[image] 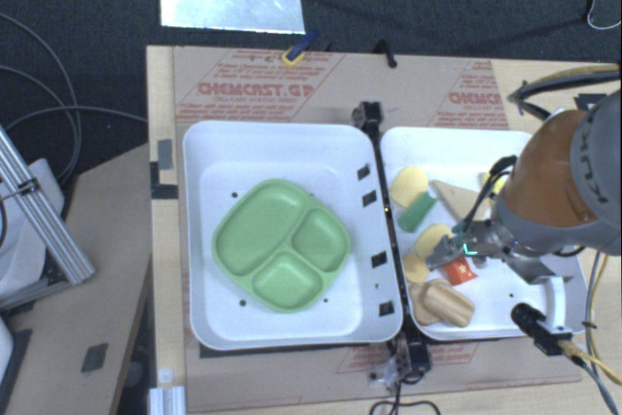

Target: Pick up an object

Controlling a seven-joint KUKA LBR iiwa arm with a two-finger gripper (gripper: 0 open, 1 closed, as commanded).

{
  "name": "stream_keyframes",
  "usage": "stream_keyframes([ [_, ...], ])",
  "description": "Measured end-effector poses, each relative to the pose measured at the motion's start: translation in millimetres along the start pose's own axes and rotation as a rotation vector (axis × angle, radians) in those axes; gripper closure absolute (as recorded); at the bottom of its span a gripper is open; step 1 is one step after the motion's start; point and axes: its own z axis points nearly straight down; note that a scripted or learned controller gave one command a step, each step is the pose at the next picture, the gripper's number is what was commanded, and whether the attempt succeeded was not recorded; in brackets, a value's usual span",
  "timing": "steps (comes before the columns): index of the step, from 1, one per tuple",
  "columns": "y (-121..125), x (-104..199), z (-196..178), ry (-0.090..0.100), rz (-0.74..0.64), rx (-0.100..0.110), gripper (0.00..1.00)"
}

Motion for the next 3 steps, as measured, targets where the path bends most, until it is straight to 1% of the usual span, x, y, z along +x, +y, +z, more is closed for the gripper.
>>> stream_keyframes([
  [1, 1.5, 0.0, -10.9, 0.0, -0.004, -0.004, 1.0],
  [2, -1.0, -14.6, 5.7, 0.0, 0.002, 0.003, 1.0],
  [3, 4.8, -30.9, 35.0, 0.008, -0.003, -0.009, 1.0],
])
